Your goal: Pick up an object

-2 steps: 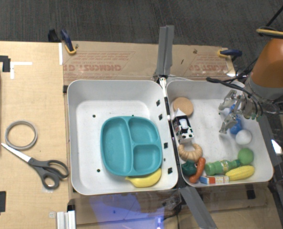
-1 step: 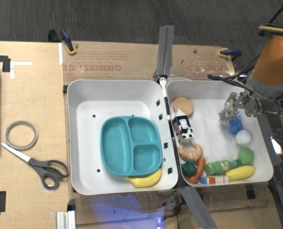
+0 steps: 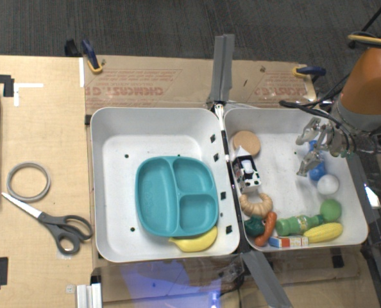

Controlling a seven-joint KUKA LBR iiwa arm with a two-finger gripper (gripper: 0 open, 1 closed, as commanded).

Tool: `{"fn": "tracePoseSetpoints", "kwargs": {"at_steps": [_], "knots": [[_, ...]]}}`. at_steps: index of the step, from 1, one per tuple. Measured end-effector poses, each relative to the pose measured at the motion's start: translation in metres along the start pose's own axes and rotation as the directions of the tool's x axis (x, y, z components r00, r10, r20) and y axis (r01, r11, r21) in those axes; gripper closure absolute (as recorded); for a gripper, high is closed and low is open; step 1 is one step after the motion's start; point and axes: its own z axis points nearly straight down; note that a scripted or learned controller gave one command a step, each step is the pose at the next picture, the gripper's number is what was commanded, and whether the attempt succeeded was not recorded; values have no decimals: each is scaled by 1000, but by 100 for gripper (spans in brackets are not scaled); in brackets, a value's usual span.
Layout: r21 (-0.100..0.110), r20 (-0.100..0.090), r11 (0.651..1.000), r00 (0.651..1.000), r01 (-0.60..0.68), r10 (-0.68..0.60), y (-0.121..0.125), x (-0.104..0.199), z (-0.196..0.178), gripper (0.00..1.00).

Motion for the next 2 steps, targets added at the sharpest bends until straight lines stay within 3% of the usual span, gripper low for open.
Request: {"fn": "tracePoseSetpoints", "kwargs": {"at_steps": [1,2], "knots": [[1,7,1000,1000,2,-2,0,-2,-11,100],[1,7,1000,1000,2,-2,0,-2,-11,0]]}}
